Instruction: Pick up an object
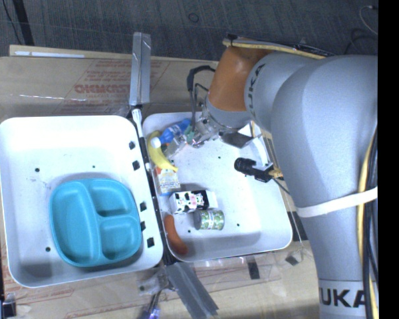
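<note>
The pincer (201,137) is lowered beside the blue bottle (175,132), presumably for a grasp; whether it is apart or together cannot be told. The banana (159,156) lies just beyond.

bins (26,178): glossy white plastic | divided tray (93,221): matt blue plastic

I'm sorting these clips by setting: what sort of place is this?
Most likely a robotics lab bench for grasping trials. A large grey KUKA arm reaches over two shallow white bins; one holds a blue divided plate, the other assorted small items such as a banana and a can.
</note>
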